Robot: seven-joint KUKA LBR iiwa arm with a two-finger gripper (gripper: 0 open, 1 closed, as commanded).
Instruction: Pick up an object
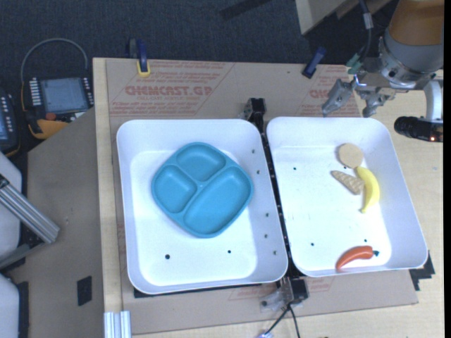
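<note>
Hovering past the right bin's far edge

My jaws (pixel 354 97) hang spread, holding nothing; the banana (pixel 369 189) lies nearer, in the bin (pixel 310 189).

"CHEMCAST GP" — red, on board (pixel 211 83)

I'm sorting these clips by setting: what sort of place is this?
Most likely a robotics lab test bench, not a kitchen. Two shallow white plastic bins sit on a cardboard-covered bench, toy food such as a yellow plastic banana lies in one, and a handheld control pendant with a screen rests alongside.
</note>
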